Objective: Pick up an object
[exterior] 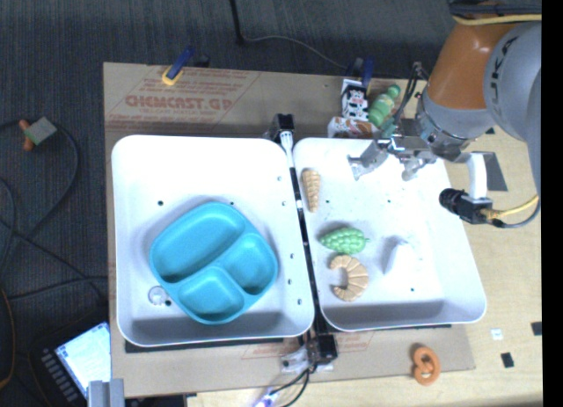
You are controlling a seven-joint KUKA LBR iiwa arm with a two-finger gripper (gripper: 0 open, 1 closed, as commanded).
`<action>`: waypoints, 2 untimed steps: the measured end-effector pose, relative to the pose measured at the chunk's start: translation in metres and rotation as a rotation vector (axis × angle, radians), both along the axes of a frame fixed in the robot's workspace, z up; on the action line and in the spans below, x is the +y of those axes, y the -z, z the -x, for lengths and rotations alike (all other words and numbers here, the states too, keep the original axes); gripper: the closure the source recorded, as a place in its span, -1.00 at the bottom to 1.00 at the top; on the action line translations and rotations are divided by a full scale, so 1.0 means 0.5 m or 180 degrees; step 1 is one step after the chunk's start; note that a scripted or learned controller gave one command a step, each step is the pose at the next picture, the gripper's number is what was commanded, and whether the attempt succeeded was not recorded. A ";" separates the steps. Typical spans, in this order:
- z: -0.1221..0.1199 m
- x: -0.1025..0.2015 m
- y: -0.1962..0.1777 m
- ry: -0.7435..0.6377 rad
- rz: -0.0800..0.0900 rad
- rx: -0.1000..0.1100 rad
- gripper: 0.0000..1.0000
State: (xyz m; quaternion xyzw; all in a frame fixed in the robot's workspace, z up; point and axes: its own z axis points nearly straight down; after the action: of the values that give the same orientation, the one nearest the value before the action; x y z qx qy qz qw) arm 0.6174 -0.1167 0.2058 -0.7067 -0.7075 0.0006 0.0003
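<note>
Now, gripper [388,161]: jaws spread, holding nothing, above right bin [457,265].
Right bin: green toy [342,240], croissant [350,276], bread stick [310,188].
Left bin [141,168]: blue tray [214,260].

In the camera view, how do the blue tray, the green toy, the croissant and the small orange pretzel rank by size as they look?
1. blue tray
2. croissant and green toy: they look alike, so no ranking
3. orange pretzel

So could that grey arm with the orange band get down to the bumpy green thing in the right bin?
Probably yes. The bumpy green toy lies uncovered on the right white bin's floor, apart from the tan croissant-shaped piece below it. The gripper hovers over the same bin's far end, with nothing between them.
</note>
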 end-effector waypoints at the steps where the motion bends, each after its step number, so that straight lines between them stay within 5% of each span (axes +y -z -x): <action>1: 0.180 -0.066 0.020 0.0009 0.0001 0.0003 -1.00; 2: 0.144 -0.032 0.200 0.0010 0.0011 -0.0063 -1.00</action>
State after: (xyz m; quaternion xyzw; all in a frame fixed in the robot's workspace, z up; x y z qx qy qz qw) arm 0.5451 -0.1325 0.1058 -0.7077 -0.7064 -0.0052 -0.0079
